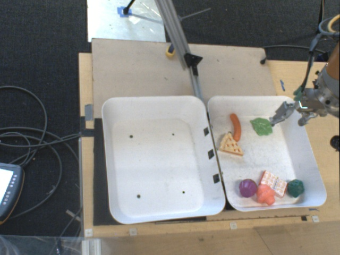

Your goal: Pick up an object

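The green leafy toy (261,126) lies just left of and below the pincer (291,113), in the right bin (313,169); approach step, I judge, w/ nothing gripped; whether the pincer is spread or closed I can't tell, view's too blurry. Next move needs a short drop left onto it. Further left are an orange sausage (235,126) and cheese wedge (231,145), well below sit a purple ball (247,188), orange piece (265,195), patterned block (274,182), dark green piece (295,187); the left bin (114,142) lies far left.

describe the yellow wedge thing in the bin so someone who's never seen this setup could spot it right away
Look in the right-hand bin, along its left wall. The yellow wedge lies there, just below the orange sausage-shaped piece. It is the only triangular, pale yellow item, dotted like a cheese slice; the others are green, purple, orange or pink.
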Controlling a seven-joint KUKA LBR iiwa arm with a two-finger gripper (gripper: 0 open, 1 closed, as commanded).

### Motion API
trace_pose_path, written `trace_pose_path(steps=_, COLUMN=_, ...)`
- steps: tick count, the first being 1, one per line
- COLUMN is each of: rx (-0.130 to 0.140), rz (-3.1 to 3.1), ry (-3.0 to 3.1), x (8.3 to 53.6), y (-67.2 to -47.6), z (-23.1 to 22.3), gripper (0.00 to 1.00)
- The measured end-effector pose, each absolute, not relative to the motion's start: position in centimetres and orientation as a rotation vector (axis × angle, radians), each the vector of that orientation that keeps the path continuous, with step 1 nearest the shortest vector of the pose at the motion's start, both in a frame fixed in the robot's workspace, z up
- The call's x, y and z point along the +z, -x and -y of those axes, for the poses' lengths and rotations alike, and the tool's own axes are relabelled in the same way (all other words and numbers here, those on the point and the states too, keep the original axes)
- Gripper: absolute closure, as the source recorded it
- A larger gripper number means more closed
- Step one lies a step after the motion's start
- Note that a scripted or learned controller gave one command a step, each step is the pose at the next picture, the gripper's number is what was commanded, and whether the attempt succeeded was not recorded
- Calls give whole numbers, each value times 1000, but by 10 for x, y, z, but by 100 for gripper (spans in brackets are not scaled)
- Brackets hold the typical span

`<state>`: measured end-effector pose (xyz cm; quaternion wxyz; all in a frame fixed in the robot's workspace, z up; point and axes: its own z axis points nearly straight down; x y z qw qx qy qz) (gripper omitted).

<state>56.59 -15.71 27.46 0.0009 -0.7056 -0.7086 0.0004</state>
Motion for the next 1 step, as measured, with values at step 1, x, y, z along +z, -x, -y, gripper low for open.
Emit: trace_pose_path(steps=1, rx=-2, rz=2227, ry=2218, x=277, y=-567, z=157, gripper=0)
